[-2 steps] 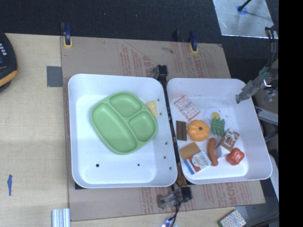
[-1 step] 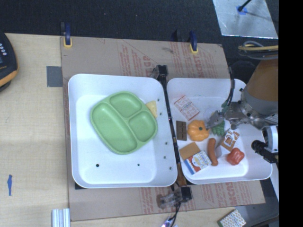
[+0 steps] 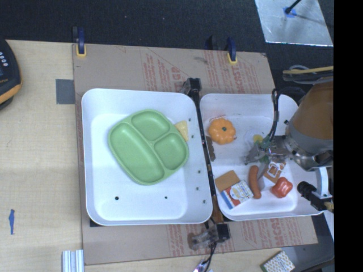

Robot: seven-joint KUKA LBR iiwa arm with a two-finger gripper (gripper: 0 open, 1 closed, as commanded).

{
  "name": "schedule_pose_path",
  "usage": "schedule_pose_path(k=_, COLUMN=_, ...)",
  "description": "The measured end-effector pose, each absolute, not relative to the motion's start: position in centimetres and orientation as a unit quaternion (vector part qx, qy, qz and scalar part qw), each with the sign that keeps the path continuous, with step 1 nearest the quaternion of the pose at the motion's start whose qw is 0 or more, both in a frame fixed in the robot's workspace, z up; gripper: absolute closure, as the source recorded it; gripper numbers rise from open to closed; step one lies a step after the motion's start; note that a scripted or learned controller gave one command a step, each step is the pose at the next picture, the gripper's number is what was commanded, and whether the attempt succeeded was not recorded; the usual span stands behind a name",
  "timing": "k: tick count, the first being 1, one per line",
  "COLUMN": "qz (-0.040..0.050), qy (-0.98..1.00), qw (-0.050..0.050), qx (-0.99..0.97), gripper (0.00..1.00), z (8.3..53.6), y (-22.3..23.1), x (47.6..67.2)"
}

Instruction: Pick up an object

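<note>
In the right bin [image 3: 283, 208], the end effector [image 3: 262, 149] hangs low over the toys.
Its grip state cannot be told; a toy hot dog [image 3: 254, 181] lies just below.

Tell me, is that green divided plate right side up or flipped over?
Right side up: the green divided plate shows its three hollow compartments facing up in the left bin.

arm [image 3: 315, 123]: orange band | grey wrist | black cable | claw [image 3: 262, 151]: seemingly metallic

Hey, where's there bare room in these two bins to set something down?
The left bin has bare floor in front of the green divided plate. The right bin is crowded: pumpkin, sausage, tomato, and the hand. Bare there: a strip between pumpkin and back wall.
</note>
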State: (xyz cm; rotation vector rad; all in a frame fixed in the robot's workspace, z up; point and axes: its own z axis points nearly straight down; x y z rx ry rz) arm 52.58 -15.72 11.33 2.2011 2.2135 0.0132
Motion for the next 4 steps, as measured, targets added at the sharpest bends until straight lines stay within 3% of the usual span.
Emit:
schedule_pose_path(k=1, qz=0.0060, qy=0.708, qw=0.023, qx=0.706, gripper=0.00, z=10.5, y=-12.5, x=52.2)
schedule_pose_path(k=2, qz=0.0102, qy=0.711, qw=0.024, qx=0.703, gripper=0.00, z=10.5, y=-13.5, x=49.0)
schedule_pose_path(k=3, qz=0.0071, qy=0.708, qw=0.030, qx=0.705, gripper=1.00, z=11.7, y=-14.3, x=49.0)
schedule_pose_path(k=4, qz=0.0069, qy=0.708, qw=0.030, qx=0.705, gripper=0.00, z=11.7, y=-14.3, x=49.0)
